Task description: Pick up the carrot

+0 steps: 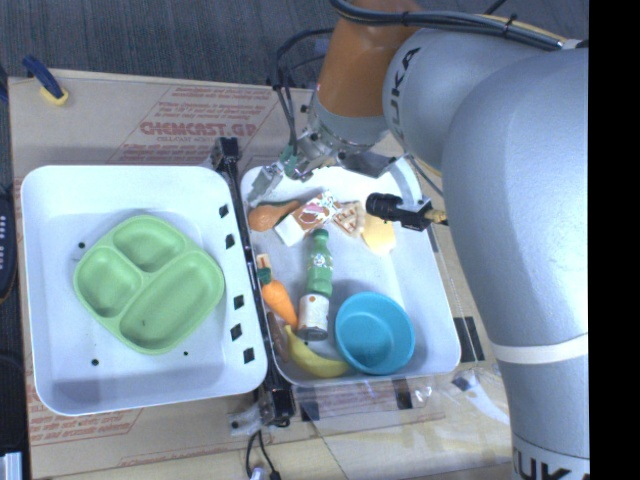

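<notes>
Rightward, the bin [440,298] holds the carrot [277,300]; pincer [283,171] state unclear.

Grey arm [500,168] enters from the right and fills that side, orange band [362,53] above the wrist. Gripper [272,180] angled down and left at upper centre, metal fingers [263,184] parted, nothing between them

Carrot [277,301] in rt bin [440,308], end effector [283,171] above far end.

Orange carrot [277,301], blue bowl [374,333]
</notes>
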Robot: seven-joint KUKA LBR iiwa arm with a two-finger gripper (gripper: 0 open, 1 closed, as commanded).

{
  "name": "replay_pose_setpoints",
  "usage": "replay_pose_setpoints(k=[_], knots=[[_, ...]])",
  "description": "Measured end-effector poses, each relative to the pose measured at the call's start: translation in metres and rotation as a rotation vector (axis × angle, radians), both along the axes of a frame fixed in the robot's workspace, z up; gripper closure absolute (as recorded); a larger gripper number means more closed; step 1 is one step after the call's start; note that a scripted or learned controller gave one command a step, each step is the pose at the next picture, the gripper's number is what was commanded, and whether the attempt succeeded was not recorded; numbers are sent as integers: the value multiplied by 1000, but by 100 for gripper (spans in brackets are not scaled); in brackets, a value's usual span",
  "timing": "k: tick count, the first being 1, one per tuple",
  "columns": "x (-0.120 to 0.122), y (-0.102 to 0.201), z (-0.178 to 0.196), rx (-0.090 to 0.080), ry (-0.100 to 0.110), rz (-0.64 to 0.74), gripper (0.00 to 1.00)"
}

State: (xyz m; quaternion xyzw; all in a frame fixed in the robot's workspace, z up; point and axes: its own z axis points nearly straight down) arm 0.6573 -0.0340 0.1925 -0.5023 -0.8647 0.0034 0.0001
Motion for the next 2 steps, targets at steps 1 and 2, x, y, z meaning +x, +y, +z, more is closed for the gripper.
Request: replay_pose_setpoints(k=[1, 2], knots=[[-103, 25, -1, 6, 6, 385, 0], [-181, 42, -1, 8, 8, 674, 0]])
